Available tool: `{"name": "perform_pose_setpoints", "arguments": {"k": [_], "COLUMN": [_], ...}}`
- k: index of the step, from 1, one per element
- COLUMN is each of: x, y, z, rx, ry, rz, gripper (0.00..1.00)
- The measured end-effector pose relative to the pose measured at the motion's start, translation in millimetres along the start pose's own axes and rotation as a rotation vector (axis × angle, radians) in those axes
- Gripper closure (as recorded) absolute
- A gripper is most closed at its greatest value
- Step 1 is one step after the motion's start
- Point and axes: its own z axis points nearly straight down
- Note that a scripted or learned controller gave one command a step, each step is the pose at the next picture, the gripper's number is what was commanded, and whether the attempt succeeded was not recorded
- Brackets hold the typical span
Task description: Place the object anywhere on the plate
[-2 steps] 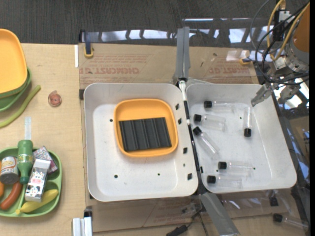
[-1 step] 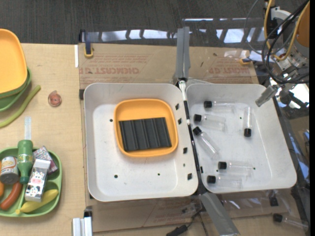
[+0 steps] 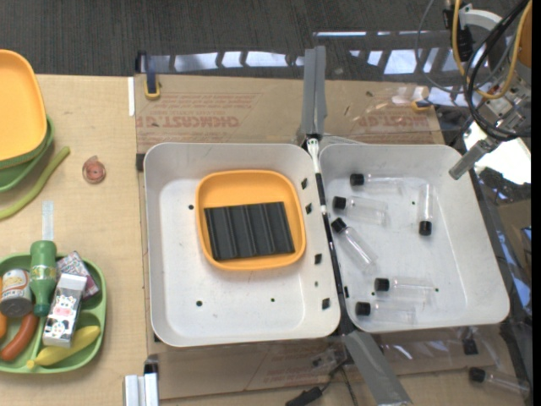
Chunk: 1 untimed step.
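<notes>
Orange plate (image 3: 250,194) in left bin (image 3: 169,294), bearing black ridged block (image 3: 250,231). Clear black-capped tubes (image 3: 355,245) scattered in right bin (image 3: 482,277). Gripper (image 3: 467,161) at upper right; finger state impossible to tell.

The plate (image 3: 250,191) was orange, bearing a dark grey ribbed slab (image 3: 249,231) — both bins (image 3: 169,311) were white; the vials (image 3: 363,214) were clear, black-capped.

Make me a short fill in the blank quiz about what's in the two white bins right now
1. The orange plate sits in the ____ bin.
2. The ridged pad lying on the plate is ____ in colour.
3. The clear tubes in the right bin have ____ caps.

Missing words: left; black; black
</notes>
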Motion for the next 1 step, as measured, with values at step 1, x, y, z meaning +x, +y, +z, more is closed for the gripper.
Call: {"name": "perform_pose_setpoints", "arguments": {"k": [1], "x": [-0.1], "y": [-0.2], "z": [17.7], "rx": [-0.002], "ry": [0.001], "rz": [-0.297], "gripper": [0.0]}}
